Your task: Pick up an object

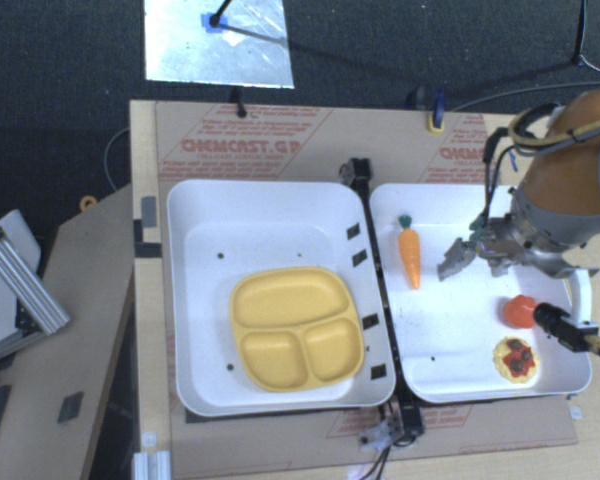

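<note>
A toy carrot [409,255] lies lengthwise in the right bin [450,388], close to the bin's left wall, its green top pointing toward the far rim. Just right of the carrot, the gripper [454,260] hangs over the bin floor with nothing between its fingers; whether they are spread or closed I cannot tell. The grey arm [570,193] with its orange band reaches in right of the carrot. Farther right of the carrot and nearer the front rim sit a small orange-red toy [518,311] and a round yellow toy pizza [517,359]. Left of the carrot, across the divider, the left bin [195,218] holds a yellow divided plate [296,326].
</note>
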Controlling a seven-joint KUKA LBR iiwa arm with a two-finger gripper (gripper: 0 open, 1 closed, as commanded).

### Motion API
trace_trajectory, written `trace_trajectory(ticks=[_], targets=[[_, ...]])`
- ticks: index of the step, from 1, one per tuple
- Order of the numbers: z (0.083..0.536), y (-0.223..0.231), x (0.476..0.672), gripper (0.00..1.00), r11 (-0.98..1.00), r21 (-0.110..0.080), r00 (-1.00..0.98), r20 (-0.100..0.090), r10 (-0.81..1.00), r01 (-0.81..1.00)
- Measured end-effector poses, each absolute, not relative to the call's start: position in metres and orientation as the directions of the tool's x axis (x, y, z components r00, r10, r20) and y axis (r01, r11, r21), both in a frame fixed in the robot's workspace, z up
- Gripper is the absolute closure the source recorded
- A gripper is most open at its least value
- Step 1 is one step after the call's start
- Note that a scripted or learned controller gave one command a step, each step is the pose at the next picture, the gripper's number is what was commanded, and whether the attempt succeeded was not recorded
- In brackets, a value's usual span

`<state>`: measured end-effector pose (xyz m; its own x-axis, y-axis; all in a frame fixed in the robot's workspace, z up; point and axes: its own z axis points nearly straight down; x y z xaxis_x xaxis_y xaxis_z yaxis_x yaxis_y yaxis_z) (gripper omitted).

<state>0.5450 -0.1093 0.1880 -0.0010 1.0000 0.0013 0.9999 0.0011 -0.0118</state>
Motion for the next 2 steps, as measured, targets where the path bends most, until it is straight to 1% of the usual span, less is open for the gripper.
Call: trace_trajectory(ticks=[1, 2], targets=[[0.195, -0.109, 0.548, 0.00, 0.004, 0.001, -0.004, 0.000, 1.000, 1.000], [0.132, -0.107, 0.547, 0.00, 0.001, -0.004, -0.001, 0.001, 1.000, 1.000]])
